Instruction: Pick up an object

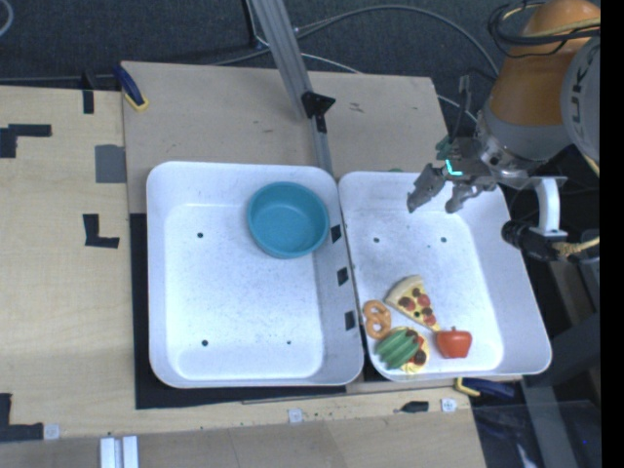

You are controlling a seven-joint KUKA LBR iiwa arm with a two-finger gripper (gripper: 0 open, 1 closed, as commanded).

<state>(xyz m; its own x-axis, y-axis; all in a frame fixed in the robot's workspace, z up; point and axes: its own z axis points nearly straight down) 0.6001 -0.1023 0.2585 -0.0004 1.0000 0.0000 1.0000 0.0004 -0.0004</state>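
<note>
Since the job is simply to lift something, I read the bench from the left: the left bin [185, 291] has a blue bowl [288, 219] sitting near its far right corner, well apart from the arm. Across the divider, the right bin [390, 217] has all its small pieces bunched in the near corner: a pretzel [376, 316], a pizza slice [413, 301] lying slantwise, a green toy vegetable [398, 347] and a red toy tomato [453, 341], each touching or just beside the next. My gripper [441, 199] hangs over the far end of that bin with its two fingers spread and nothing between them. So the nearest targets lie toward the camera from the fingers, slightly left; I judge the pizza slice closest.
</note>
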